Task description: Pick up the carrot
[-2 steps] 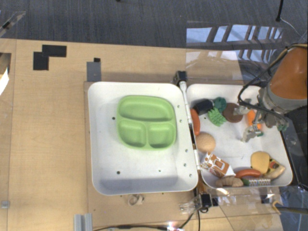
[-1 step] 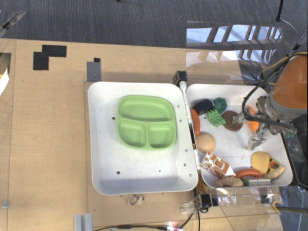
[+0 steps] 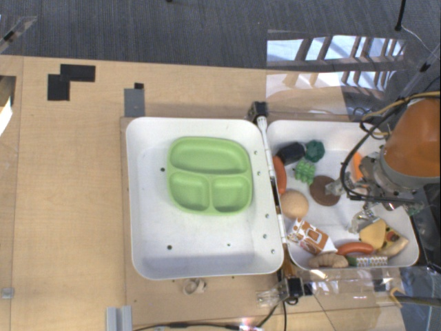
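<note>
In the right bin (image 3: 331, 138), a small orange piece that looks like the carrot (image 3: 356, 165) pokes out at the left edge of the arm's wrist, mostly hidden under it. My gripper (image 3: 360, 188) hangs low over the right half of this bin, beneath the grey wrist and orange band (image 3: 413, 140). Cables and the wrist cover it, so whether it touches the orange piece is unclear. A second orange-red elongated item (image 3: 354, 248) with a green end lies near the bin's front wall.
The right bin also holds a sausage (image 3: 279, 174), a black block (image 3: 289, 152), broccoli (image 3: 308, 161), a brown disc (image 3: 324, 190), a beige ball (image 3: 295, 203), a snack packet (image 3: 308, 236), bread (image 3: 328, 260) and cheese (image 3: 374, 234). The left bin (image 3: 151, 240) carries a green divided plate (image 3: 209, 174).
</note>
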Available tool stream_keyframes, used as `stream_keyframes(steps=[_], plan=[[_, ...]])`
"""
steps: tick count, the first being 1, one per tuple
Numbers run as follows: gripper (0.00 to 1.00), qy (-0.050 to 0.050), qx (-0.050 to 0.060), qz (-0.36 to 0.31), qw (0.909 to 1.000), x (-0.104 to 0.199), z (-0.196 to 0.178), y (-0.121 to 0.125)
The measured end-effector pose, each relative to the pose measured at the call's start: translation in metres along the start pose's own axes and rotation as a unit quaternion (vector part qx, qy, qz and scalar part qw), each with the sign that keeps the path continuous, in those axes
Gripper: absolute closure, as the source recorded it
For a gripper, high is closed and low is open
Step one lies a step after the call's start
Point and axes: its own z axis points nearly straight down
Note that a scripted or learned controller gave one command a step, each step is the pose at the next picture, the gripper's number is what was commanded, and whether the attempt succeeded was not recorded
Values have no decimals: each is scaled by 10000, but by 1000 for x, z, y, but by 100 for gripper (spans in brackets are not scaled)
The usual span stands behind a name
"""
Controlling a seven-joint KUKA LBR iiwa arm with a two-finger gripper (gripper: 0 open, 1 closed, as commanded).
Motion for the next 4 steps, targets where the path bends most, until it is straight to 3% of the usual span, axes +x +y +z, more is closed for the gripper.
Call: stream_keyframes(steps=[1,2,3,4], plan=[[0,-26,20,-918,9958,22,-1,13],[0,-2,-3,-668,9978,-29,2,-39],[0,-2,-13,-979,9952,22,1,-16],[0,-14,8,-1168,9932,23,0,18]])
